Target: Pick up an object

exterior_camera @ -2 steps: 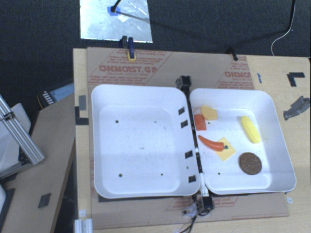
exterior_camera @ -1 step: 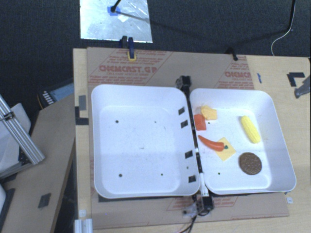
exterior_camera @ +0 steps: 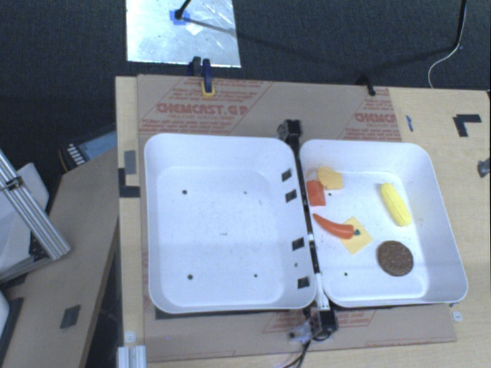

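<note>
The right bin [exterior_camera: 441,228] holds several toy foods. A yellow corn cob [exterior_camera: 395,203] lies at its upper right. A brown round patty [exterior_camera: 395,257] sits at the lower right. A red chili pepper [exterior_camera: 334,225] lies across a yellow cheese slice [exterior_camera: 357,240] near the middle. An orange-red block [exterior_camera: 315,192] and a yellow wedge [exterior_camera: 331,178] rest by the bin's left wall.
The left bin [exterior_camera: 165,156] sits beside the right one, joined by black clips [exterior_camera: 291,196] along the shared edge. A shiny metal sheet [exterior_camera: 182,21] lies beyond the bench. An aluminium frame [exterior_camera: 31,213] stands at the left.
</note>
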Robot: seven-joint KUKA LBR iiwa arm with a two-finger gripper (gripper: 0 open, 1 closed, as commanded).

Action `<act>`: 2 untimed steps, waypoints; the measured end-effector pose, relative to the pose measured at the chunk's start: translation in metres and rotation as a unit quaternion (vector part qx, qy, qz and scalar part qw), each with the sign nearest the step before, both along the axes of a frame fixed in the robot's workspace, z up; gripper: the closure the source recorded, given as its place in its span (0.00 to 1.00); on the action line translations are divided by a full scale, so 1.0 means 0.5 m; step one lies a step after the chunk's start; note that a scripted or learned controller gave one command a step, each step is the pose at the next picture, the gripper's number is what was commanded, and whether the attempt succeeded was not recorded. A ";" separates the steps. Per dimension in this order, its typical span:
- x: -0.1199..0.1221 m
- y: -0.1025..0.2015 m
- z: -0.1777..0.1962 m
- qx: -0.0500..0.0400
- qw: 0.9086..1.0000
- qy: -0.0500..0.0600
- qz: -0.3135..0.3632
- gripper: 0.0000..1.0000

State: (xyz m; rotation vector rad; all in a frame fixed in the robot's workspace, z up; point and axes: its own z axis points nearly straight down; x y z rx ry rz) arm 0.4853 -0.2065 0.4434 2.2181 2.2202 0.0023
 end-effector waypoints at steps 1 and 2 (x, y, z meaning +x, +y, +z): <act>0.102 0.001 -0.063 0.000 1.000 0.000 0.003 0.00; -0.001 0.000 -0.071 0.000 1.000 0.001 0.000 0.00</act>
